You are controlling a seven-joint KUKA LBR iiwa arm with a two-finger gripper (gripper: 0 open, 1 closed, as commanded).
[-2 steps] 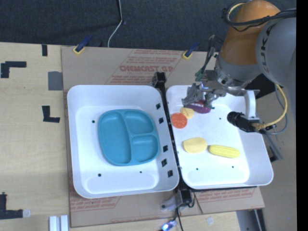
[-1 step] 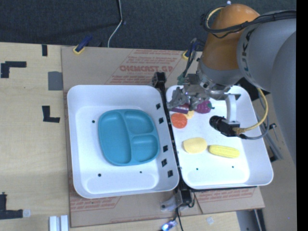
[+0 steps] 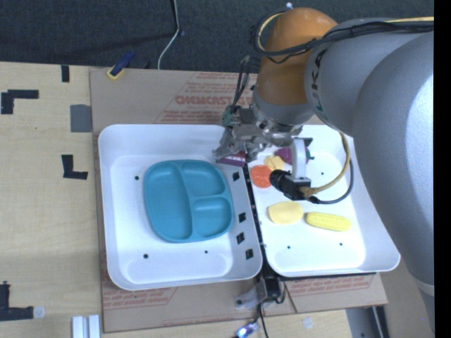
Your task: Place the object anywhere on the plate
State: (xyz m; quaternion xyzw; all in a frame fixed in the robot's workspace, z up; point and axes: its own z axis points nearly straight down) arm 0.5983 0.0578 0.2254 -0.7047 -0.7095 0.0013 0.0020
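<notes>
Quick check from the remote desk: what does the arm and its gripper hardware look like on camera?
The arm is smooth grey with a rounded orange band above the wrist. Thin cables loop around the wrist, one yellowish. The gripper is a compact cluster of grey metal parts.

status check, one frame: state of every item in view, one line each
blue plate: flat in left bin, nothing on it
gripper: low over the bins' shared edge, above plate's far right corner
orange piece: lying in right bin
pale yellow piece: lying in right bin
corn cob: on its side, right bin
</notes>
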